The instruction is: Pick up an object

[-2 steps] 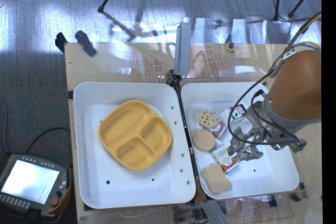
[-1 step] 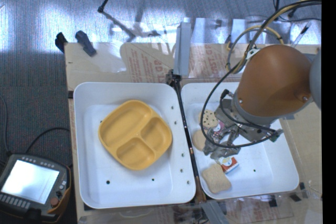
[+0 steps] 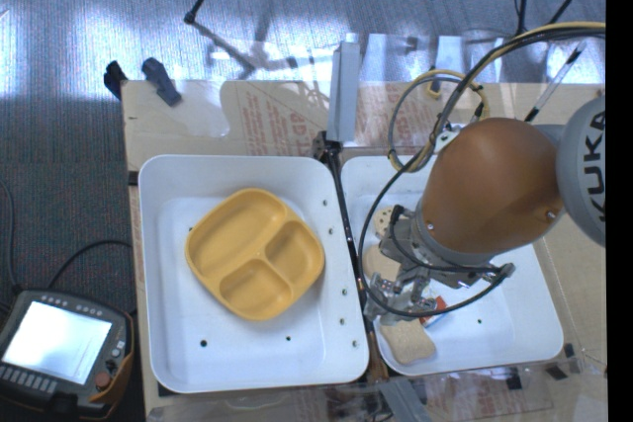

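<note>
One gripper (image 3: 401, 296) hovered low in the right bin (image 3: 514, 331); we couldn't tell its spread, and should've centred over the beige piece (image 3: 407, 343).

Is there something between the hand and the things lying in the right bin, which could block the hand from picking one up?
Nothing visible stands in the way. The hand is low in the right bin, at its left side, directly above a beige piece and beside a small red thing. The yellow plate lies apart in the left bin.

arm (image 3: 490, 193) hiding right bin (image 3: 529, 326), pendant (image 3: 59, 351) cut off
</note>
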`<state>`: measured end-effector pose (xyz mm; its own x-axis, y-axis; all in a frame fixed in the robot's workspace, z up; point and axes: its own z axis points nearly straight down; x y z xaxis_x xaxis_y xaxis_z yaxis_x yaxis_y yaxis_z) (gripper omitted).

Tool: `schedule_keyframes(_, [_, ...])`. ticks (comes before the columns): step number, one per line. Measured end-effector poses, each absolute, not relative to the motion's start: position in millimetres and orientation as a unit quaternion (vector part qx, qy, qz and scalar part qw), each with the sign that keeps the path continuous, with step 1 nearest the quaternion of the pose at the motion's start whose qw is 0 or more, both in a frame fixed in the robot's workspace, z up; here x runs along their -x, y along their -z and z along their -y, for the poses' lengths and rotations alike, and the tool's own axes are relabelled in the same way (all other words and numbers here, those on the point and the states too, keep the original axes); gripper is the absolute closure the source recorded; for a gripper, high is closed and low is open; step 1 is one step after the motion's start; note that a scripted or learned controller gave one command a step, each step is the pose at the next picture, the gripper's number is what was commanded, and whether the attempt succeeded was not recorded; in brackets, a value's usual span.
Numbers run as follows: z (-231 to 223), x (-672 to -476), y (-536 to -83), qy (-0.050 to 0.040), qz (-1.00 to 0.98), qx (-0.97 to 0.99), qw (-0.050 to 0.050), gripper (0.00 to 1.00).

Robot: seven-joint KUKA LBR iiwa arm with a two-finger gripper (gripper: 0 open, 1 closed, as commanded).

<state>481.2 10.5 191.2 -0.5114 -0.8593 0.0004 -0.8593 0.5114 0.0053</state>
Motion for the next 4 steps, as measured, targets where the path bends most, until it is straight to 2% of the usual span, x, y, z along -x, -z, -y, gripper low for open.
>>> schedule_keyframes(1, [8, -475.4, -186, 0.0024, 0.769, -0.639, 0.001, 1.00])
schedule_keyframes(2, [53, -475.2, -186, 0.0028, 0.661, -0.750, 0.000, 1.00])
schedule_keyframes(3, [29, -485.7, -244, 0.0028, 0.472, -0.881, -0.002, 1.00])
schedule_keyframes(4, [39, -474.8, -185, 0.0054, 0.327, -0.945, -0.001, 1.00])
